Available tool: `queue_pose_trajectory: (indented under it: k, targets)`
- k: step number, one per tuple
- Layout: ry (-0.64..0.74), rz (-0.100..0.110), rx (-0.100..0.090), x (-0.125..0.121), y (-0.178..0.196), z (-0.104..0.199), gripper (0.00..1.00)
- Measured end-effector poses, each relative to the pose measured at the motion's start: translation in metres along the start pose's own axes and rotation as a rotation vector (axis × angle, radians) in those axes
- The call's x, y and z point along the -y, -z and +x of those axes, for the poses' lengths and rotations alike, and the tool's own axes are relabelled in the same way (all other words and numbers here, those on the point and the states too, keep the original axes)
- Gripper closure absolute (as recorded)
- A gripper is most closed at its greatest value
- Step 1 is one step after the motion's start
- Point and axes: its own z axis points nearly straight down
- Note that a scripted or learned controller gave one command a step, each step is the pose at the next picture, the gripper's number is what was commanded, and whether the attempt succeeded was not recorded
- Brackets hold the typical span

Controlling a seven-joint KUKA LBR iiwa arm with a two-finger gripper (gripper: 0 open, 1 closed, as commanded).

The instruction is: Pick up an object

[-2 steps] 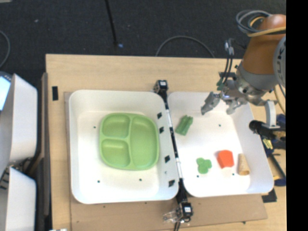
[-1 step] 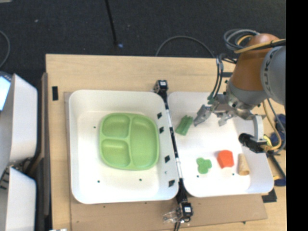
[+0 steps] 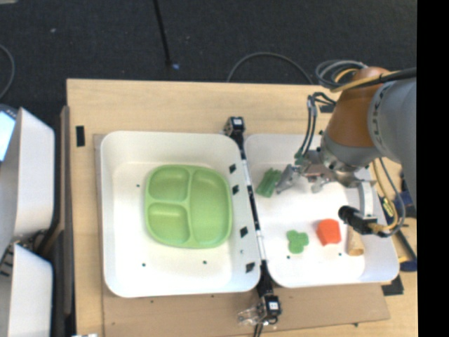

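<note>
From my remote station I log the bench (image 3: 84,209) from its near edge outward. At the front, a black clip (image 3: 269,305) sits at the seam where the two white bins meet.

Left bin (image 3: 126,272): it holds a light green divided plate (image 3: 188,205) with three compartments, lying flat near the bin's middle, apart from all walls.

Right bin (image 3: 379,269): nearest the front lie a small green clover-shaped piece (image 3: 297,241), an orange block (image 3: 328,232) just beside it to the right, and a tan wooden piece (image 3: 353,246) near the block's right side. None of the three touches the gripper.

Farther back in the same bin, a green block (image 3: 269,182) lies tilted close to the dividing wall. The gripper (image 3: 286,181) hangs directly beside it, its tip at the block's right edge. I cannot tell whether the tool is apart, together or clamped on anything; contact with the block is also unclear.

Behind, the grey arm with its orange band (image 3: 354,118) enters from the right. A second black clip (image 3: 234,126) marks the far end of the seam.
</note>
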Motion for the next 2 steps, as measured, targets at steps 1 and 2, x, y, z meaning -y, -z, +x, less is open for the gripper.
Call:
queue_pose_trajectory:
  k: [1,2]
  targets:
    - [-0.003,-0.007,0.0,-0.002,0.014,-0.001,1.0]
    - [-0.002,-0.008,0.0,-0.005,0.058,-0.005,1.0]
